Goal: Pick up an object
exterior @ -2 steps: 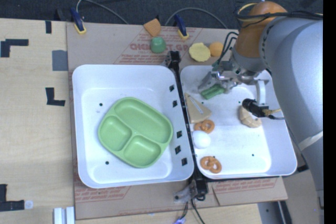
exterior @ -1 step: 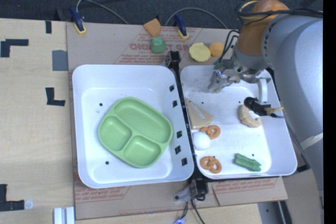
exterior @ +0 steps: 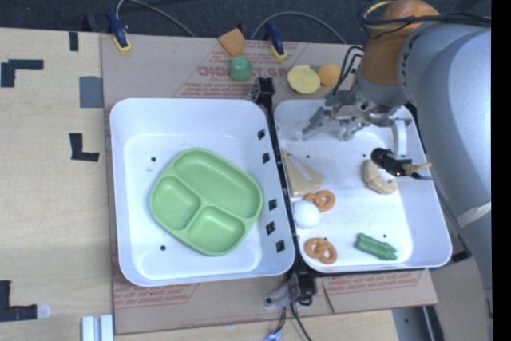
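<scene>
The gripper [exterior: 331,121] hangs with fingers spread and holding nothing over the right bin's [exterior: 423,247] back edge, while pretzels [exterior: 322,200], an egg [exterior: 306,214] and a green pod [exterior: 375,246] lie toward its front edge.

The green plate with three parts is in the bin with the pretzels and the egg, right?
Not quite. The camera view shows the green plate in the left bin, alone. The pretzels and the egg lie in the right bin.

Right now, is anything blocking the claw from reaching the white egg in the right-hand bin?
Partly. The gripper is over the bin's far end; a pale wedge and a pretzel lie between it and the egg.
</scene>
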